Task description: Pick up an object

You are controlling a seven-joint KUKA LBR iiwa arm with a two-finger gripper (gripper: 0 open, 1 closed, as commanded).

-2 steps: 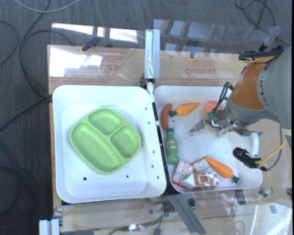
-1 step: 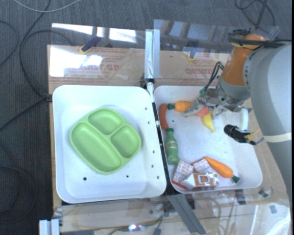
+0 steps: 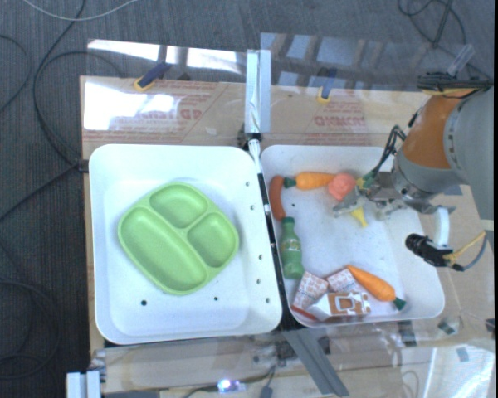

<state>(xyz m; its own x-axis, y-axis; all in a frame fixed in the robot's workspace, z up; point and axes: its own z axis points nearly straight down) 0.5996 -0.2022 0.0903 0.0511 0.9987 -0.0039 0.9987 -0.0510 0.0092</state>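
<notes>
The claw (image 3: 358, 204) sits low in the right bin (image 3: 415, 301), just beside the pink piece (image 3: 342, 186) and carrot (image 3: 315, 180), seemingly lined up for a grasp, though whether it grips anything I cannot tell.

A dark grey carpet (image 3: 33, 222) covers the floor on every side of the claw (image 3: 361, 201). Far to the claw's left, black cables (image 3: 46, 89) loop over it, and a thin white cable (image 3: 58, 7) curls up and left. More dark cables (image 3: 436, 7) lie above the claw. The bench (image 3: 108, 98) under it is a tan board with clear sheets (image 3: 174, 56) along its far edge, which catch bright glare. A metal strip (image 3: 257, 89) stands up and left of the claw, with a yellow clamp (image 3: 152, 75) further left. A small light (image 3: 224, 384) glows low and left.
</notes>
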